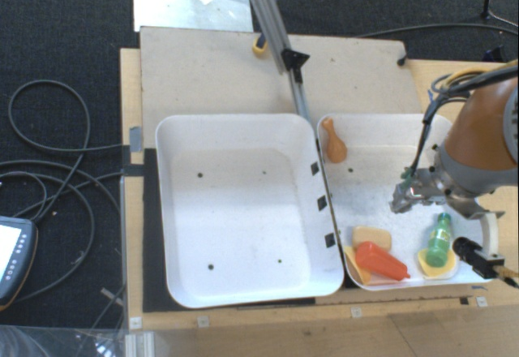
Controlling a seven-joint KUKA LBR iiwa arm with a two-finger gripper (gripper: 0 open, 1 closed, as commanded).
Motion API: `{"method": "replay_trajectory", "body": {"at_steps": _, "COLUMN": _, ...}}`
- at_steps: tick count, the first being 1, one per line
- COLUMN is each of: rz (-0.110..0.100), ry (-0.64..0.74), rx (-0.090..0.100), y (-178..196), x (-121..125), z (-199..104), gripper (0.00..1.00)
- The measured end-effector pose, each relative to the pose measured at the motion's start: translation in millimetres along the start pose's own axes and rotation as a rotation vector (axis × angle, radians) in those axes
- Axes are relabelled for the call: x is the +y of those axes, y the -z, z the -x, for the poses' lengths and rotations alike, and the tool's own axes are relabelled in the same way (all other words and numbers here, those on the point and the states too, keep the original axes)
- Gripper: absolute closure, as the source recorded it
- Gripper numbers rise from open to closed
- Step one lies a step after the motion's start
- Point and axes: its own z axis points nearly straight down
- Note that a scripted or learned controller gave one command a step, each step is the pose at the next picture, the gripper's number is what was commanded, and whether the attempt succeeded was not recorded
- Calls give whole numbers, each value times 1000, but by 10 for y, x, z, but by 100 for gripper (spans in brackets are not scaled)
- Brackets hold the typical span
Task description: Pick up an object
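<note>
The right bin [381, 130] holds several small objects. An orange-brown drumstick-shaped piece [333, 144] lies at its upper left corner. Near the front wall sit a tan block [372, 237], a red-orange wedge [379, 261] and a green bottle [439, 239] resting on a yellow piece [436, 266]. My gripper [407, 194] hangs over the middle right of this bin, above bare floor, a little up and left of the green bottle. I see nothing between its fingers.
The left bin [235, 209] stands beside the right one, sharing a divider edge with black clips. A grey pole [272, 15] slants over the bench from the top. Cables lie on the dark floor at left.
</note>
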Motion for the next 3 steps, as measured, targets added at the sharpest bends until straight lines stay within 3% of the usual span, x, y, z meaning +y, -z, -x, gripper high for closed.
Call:
{"method": "replay_trajectory", "body": {"at_steps": 1, "rz": 1, "ry": 1, "rx": 0, "y": 539, "x": 27, "z": 5, "gripper": 100}}
{"method": "replay_trajectory", "body": {"at_steps": 3, "rz": -4, "ry": 8, "rx": 4, "y": 730, "x": 252, "z": -1073, "gripper": 100}}
